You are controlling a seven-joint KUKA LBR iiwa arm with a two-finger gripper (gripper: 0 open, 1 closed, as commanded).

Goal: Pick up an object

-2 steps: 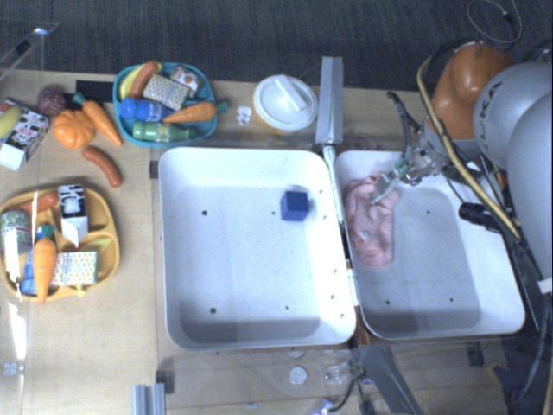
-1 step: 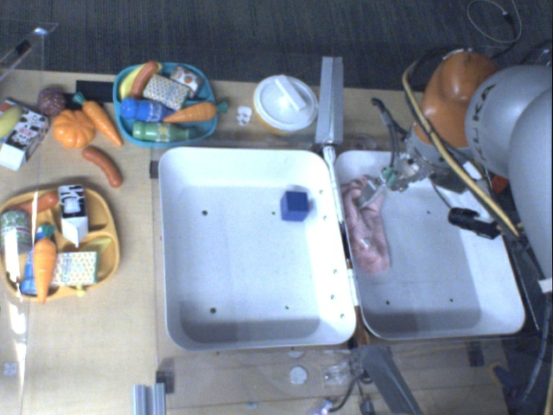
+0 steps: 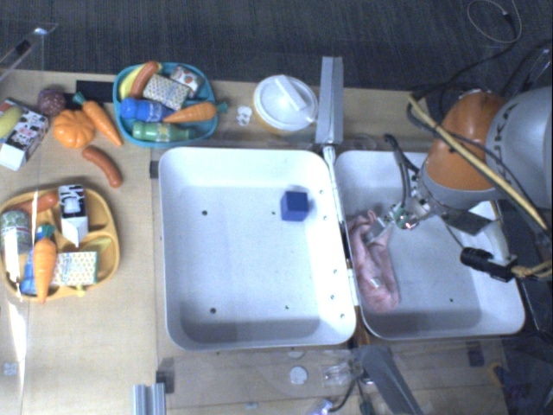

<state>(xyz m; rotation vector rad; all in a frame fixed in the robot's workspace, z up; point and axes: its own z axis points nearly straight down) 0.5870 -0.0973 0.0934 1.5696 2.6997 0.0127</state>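
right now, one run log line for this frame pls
arm: over right bin | gripper: above pink cloth, grasp unclear | blue cube: left bin, untouched | pick: not confirmed

Table: light wood surface. Two shallow white bins rest on it side by side, the left bin and the right bin, rims adjacent. Beyond them stand a blue bowl and a white lidded container. At the left edge sits a yellow tray; a toy pumpkin and a sausage lie loose.
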